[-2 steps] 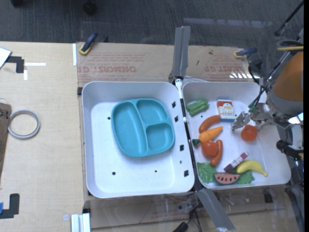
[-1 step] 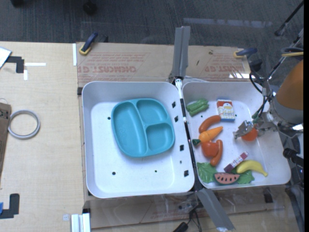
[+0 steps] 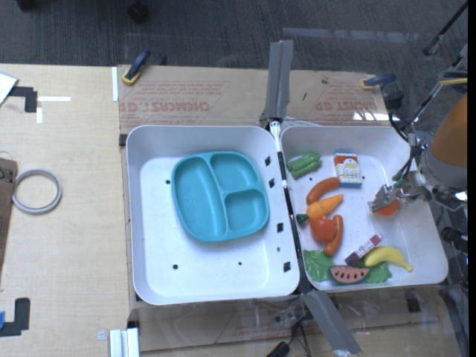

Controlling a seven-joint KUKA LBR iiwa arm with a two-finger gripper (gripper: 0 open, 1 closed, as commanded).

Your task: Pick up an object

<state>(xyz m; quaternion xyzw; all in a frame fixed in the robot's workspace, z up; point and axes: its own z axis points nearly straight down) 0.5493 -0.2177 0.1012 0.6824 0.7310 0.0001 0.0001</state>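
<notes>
Orange-red round toy [image 3: 387, 207] sits near the right wall of the right bin [image 3: 416, 274], and I see my tool [image 3: 387, 198] down on it, fingers pinching it. Teal divided plate [image 3: 220, 195] lies alone in the left bin [image 3: 149, 259].

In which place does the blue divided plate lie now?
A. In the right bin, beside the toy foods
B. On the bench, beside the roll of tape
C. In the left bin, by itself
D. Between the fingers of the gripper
C: the blue divided plate lies flat on the floor of the left bin, while the toy foods sit in the right bin.
</notes>
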